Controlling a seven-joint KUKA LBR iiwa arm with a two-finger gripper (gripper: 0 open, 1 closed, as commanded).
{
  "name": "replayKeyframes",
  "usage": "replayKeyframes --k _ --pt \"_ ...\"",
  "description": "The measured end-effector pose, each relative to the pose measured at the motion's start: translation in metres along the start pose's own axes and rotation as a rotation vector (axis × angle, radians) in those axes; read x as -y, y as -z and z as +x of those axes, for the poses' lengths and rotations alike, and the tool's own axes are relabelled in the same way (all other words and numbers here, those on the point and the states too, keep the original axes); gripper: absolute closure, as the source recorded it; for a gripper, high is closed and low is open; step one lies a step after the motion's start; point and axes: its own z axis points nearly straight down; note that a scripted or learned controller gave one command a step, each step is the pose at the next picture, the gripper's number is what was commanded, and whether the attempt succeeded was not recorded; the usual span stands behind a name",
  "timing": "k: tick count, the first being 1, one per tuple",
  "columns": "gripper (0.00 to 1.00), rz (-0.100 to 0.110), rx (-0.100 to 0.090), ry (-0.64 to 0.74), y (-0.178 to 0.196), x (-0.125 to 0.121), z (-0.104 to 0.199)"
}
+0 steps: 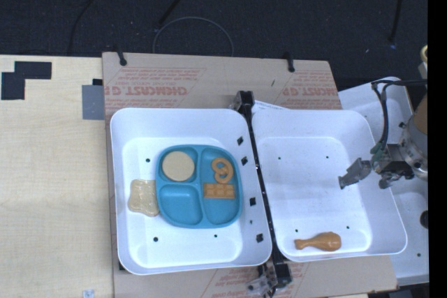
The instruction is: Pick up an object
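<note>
Nothing is lifted yet, so the whole pick remains. On the desk (49, 171), the left bin (133, 129) holds a blue tray (185, 209) crowding its floor. The right bin (314, 129) is mostly bare; a drumstick (320, 242) lies against its lower wall. The gripper (363, 174) hovers right of centre, spread and empty.

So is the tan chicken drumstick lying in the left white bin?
No, the tan chicken drumstick lies near the front edge of the right white bin, while the left white bin bears the blue divided plastic tray.
</note>
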Motion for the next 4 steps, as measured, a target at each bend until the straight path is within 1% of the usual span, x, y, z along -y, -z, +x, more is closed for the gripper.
replayKeyframes --k 1,2,3,4 --pt "0.00 -0.010 0.002 0.002 0.005 -0.002 0.000" --pt "0.00 -0.003 0.000 0.001 -0.048 -0.009 -0.006" --pt "0.00 -0.004 0.000 0.002 -0.092 -0.011 -0.005" --pt "0.00 -0.004 -0.001 0.002 -0.138 -0.004 -0.001"
